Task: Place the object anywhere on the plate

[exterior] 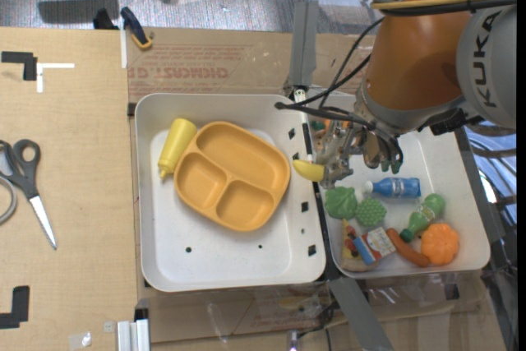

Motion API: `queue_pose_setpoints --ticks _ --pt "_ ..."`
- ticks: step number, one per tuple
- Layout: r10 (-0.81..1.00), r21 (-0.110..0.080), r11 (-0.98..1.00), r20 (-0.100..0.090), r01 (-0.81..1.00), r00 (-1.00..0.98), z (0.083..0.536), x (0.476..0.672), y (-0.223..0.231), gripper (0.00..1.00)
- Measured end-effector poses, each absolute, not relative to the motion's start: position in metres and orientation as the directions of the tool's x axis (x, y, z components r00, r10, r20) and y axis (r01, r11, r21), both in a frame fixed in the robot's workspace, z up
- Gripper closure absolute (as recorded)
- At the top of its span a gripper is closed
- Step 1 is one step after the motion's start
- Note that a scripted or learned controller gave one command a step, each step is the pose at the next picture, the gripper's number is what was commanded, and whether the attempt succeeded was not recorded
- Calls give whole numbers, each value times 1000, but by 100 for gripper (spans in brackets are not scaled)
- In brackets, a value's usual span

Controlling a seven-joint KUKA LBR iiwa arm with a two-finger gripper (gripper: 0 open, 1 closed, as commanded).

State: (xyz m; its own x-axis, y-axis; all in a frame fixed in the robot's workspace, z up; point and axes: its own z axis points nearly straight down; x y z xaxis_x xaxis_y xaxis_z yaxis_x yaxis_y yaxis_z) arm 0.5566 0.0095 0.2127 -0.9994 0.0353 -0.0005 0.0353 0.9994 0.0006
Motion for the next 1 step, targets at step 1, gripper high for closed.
queue_pose_setpoints --ticks 1 --pt "35 1 999 -1 35 -999 213 557 9 0"
